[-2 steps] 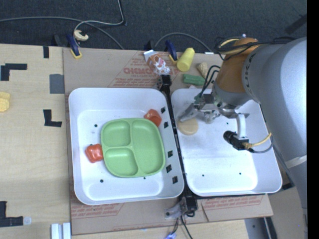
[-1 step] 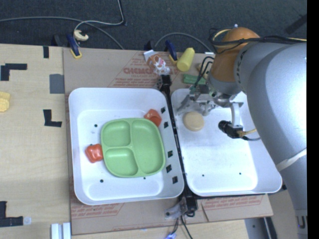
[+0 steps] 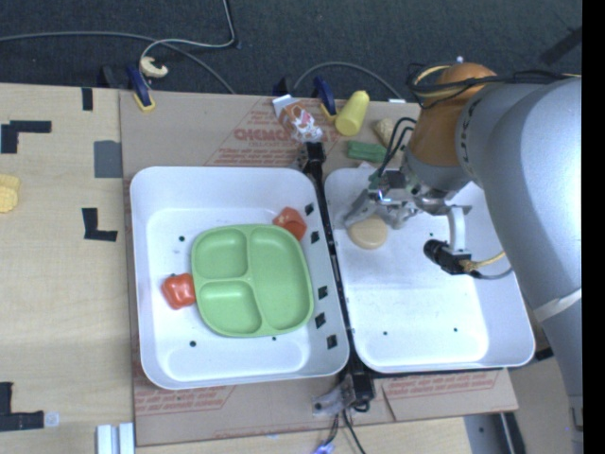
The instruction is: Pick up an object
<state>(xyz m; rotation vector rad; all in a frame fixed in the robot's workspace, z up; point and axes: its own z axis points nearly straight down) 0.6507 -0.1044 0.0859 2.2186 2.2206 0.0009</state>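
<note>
The claw hung low in the upper left corner of the right bin, right over a pale tan lump that lay on the bin floor; how wide it stood, or whether it had hold of the lump, I could not tell. In the left bin a green divided plate sat mid-frame, with one red piece touching its left edge and another at its upper right edge.

From my remote station, a divided plate lay in the left bin, one small object at its left edge and another behind its right corner. A rounded object lay in the right bin, under the gripper.
</note>
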